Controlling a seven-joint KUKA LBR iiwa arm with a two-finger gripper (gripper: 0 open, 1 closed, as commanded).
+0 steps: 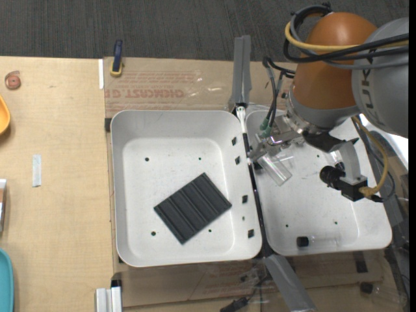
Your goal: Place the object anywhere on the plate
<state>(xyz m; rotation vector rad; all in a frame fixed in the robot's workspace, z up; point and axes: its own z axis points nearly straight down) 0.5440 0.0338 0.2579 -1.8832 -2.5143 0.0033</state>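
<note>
While the grey arm [383,64] with its orange band [335,47] reaches in from the 3 o'clock side, the tool [276,158] sits low over the right bin [364,236], near that bin's 10 o'clock corner and just beside the divider between the two bins. Whether the tool is spread or pressed together cannot be told, since the wrist and cables cover it. A dark ribbed plate [193,207] lies flat and tilted in the left bin [130,174], toward its 5 o'clock area, well apart from the tool. A small dark object [302,242] rests on the right bin's floor near its 6 o'clock rim. The bins stand on a tan tabletop [52,142].
</note>
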